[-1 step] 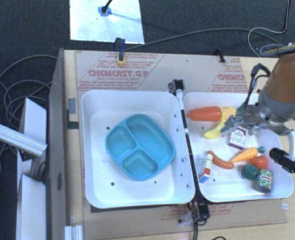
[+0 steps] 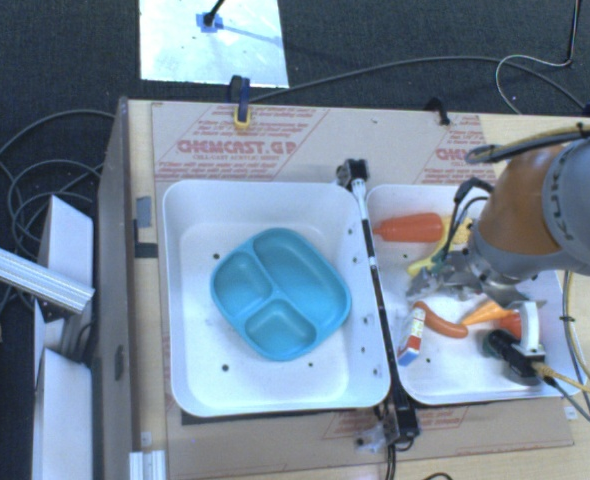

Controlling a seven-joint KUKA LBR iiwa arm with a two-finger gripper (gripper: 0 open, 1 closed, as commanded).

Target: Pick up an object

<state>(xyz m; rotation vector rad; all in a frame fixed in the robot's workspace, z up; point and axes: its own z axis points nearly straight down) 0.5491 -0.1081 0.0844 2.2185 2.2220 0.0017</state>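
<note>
- Grey arm (image 2: 575, 198) with an orange band reaches into the right shallow white plastic bin (image 2: 395, 203). Its gripper (image 2: 443, 278) sits low among the contents.
- Gripper state: cannot tell whether it is spread or closed.
- Orange-red sausage-shaped toy (image 2: 445, 321): lies on the bin floor just below the gripper in this view.
- White tube with red and blue print (image 2: 412, 334): below and left of the gripper, beside the sausage's end.
- Orange carrot-shaped piece (image 2: 408, 228): above and left of the gripper, near the bin wall.
- Small orange wedge (image 2: 487, 313): near the gripper's lower right.
- Blue divided plastic plate (image 2: 280, 293): in the left white bin (image 2: 190, 268), well apart from the gripper.
</note>
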